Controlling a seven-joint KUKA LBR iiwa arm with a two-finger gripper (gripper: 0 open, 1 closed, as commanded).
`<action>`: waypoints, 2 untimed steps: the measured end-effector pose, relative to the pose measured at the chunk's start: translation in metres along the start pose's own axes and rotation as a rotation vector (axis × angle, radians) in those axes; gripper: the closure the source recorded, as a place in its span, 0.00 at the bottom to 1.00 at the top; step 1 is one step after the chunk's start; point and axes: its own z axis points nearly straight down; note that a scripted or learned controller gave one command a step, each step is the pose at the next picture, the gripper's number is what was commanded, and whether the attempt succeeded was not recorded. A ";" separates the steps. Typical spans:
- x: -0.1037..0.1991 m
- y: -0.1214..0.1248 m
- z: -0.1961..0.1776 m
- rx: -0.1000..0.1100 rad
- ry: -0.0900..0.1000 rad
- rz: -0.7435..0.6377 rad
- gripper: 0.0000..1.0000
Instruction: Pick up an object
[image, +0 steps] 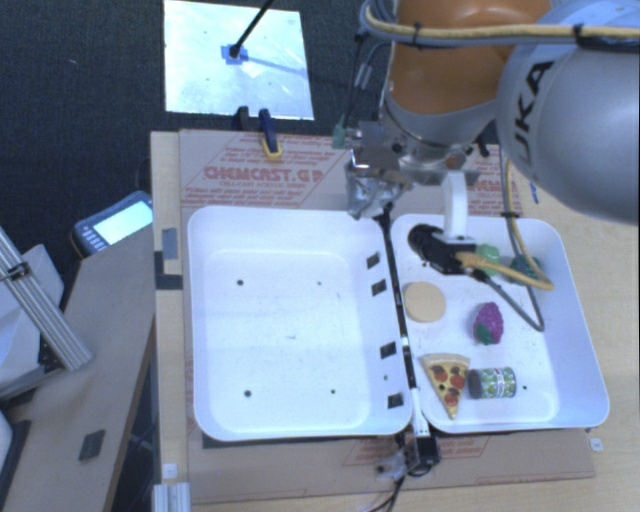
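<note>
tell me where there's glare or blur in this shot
Camera view: strong glare on the shiny sheet at the top washes out its surface; the arm close to the lens looks soft and oversized; the right bin items, like the pizza slice and purple toy, stay reasonably sharp.

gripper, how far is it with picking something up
Nothing looks picked up yet. The pizza slice, green can, purple grapes and tan disc all lie in the right bin. The gripper hangs at the bins' far edge near the divider. Choosing, grasping and lifting remain.
</note>
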 end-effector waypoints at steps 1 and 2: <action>-0.063 0.032 -0.140 -0.031 0.003 0.002 1.00; -0.124 -0.018 -0.078 -0.007 0.001 0.002 1.00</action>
